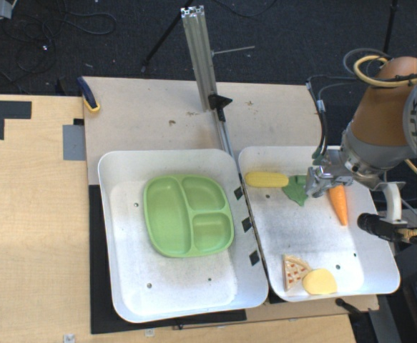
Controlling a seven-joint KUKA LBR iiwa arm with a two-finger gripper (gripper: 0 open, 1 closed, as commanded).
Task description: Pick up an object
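Observation:
The right bin point(305, 236) holds a yellow corn cob point(267, 180) with a green husk point(295, 192) at its right end, an orange carrot point(339, 204), a pizza slice point(293, 270) and a round yellow piece point(320, 282). My gripper point(318, 182) hangs low at the bin's far side. It is right beside the green husk and just left of the carrot's top. Its metal body hides whether it touches either one. Nothing is visibly lifted.
The left bin point(122, 184) bears a green divided plate point(189, 215). An aluminium post point(199, 59) rises behind the bins, near the wall between them. Black clips point(245, 224) sit along that wall.

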